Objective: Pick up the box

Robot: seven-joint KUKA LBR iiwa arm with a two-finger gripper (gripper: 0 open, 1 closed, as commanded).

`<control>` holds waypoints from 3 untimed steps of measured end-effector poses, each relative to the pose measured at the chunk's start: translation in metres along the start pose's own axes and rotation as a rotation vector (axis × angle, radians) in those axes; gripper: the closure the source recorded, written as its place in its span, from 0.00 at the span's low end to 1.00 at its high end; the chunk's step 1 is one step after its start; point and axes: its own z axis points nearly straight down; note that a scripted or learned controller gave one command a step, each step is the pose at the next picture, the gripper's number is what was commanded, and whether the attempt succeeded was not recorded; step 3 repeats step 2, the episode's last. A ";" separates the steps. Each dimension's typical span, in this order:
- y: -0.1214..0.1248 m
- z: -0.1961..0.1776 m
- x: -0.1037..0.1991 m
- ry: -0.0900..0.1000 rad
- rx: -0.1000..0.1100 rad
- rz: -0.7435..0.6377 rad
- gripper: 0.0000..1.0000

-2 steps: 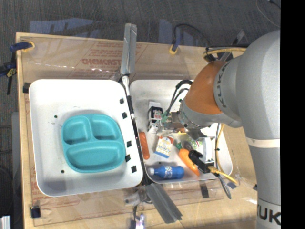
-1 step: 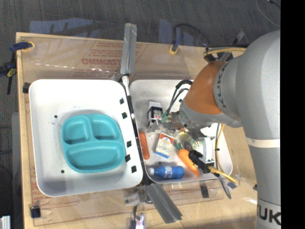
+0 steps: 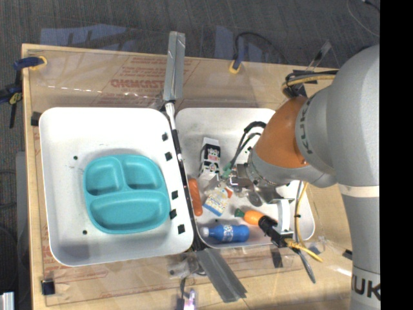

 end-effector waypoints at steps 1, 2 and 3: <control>0.000 -0.009 0.000 0.001 0.001 -0.004 1.00; 0.004 -0.130 0.031 0.000 0.001 -0.060 1.00; 0.004 -0.130 0.031 0.000 0.001 -0.060 1.00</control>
